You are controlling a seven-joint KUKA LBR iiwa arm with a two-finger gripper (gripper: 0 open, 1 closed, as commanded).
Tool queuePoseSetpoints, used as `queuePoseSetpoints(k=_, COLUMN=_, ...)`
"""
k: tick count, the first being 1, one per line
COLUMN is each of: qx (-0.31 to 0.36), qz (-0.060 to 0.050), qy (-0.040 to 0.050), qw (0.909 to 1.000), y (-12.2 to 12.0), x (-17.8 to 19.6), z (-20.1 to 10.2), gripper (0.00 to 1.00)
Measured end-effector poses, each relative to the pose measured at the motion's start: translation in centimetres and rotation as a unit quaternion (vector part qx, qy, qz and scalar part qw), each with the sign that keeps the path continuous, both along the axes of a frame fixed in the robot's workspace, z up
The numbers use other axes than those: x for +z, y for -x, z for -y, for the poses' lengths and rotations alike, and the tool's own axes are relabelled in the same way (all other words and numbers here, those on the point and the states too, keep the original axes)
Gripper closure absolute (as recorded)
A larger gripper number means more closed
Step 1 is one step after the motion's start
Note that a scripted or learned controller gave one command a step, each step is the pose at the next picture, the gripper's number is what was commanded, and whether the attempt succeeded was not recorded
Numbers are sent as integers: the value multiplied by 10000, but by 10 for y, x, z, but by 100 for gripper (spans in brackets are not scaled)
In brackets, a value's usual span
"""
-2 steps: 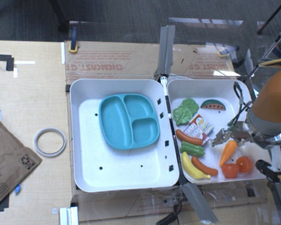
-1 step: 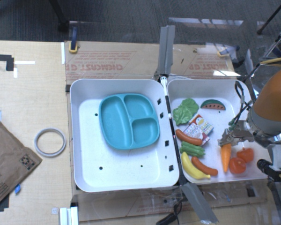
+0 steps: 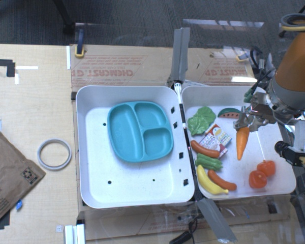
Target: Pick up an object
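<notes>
We see the arm (image 3: pixel 295 70) coming in from the right, wrist angled down over the right bin (image 3: pixel 290 187), orange band up top. The hand (image 3: pixel 245 122) sits above the bin's upper middle, fingers closed on the top end of the carrot (image 3: pixel 241 142). The carrot hangs roughly upright, pointed end down, apparently lifted off the bin floor, though we can't confirm the clearance from this angle.

Rest of the right bin: lettuce leaf (image 3: pixel 201 120) at upper left, watermelon slice (image 3: pixel 229 114) just behind the hand, small snack packet (image 3: pixel 216 137) left of the carrot, a sausage (image 3: pixel 204 150) below the packet, green pepper (image 3: pixel 209 162) under that, banana (image 3: pixel 209 182) and a second sausage (image 3: pixel 222 180) at the lower left, two tomatoes (image 3: pixel 262 174) at the lower right.

Left bin (image 3: pixel 91 187) holds a teal divided plate (image 3: pixel 141 131), centred, lying flat.

On the desk (image 3: pixel 30 100) to the left: a tape ring (image 3: pixel 54 153) and a cardboard box (image 3: pixel 7 182).
</notes>
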State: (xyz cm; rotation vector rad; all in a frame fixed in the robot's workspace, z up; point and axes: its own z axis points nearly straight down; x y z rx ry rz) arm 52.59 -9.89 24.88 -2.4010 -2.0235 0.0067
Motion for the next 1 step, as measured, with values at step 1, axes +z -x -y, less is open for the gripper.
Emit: queuePoseSetpoints(k=1, qx=-13, qz=-14, qy=-5, qw=10000, y=34, x=-56, z=-19, gripper=100)
